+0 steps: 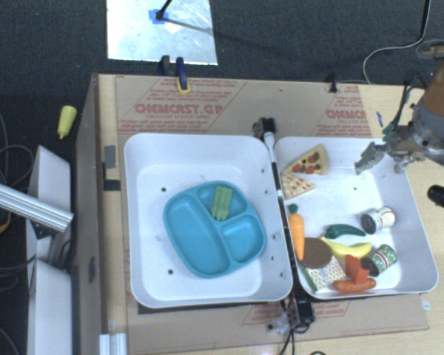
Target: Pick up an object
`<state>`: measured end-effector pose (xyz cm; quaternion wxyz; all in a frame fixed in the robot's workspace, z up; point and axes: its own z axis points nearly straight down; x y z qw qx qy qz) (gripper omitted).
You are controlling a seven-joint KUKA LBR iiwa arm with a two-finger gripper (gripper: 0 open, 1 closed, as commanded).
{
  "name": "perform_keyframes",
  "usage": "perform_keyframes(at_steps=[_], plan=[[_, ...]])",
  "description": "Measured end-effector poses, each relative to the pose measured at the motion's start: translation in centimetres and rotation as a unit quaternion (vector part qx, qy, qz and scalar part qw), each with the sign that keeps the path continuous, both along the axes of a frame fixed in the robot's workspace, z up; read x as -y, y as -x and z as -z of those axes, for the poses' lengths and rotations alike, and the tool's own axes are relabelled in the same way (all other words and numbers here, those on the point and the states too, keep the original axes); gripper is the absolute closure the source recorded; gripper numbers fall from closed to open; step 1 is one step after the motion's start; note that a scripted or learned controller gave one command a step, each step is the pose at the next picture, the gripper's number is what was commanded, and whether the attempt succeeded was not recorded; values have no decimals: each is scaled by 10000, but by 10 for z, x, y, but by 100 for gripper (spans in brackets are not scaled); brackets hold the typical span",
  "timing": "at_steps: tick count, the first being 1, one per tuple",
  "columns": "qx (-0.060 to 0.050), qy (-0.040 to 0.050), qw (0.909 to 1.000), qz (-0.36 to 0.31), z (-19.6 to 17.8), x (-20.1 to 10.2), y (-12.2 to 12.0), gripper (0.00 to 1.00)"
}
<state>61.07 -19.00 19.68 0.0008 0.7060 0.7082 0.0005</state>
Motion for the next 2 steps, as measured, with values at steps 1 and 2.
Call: perform_keyframes(at_steps=[1, 2], plan=[[34, 14, 10000, 6, 76, -3, 66, 0], [4, -4, 10000, -6, 88, -47, 11, 0]])
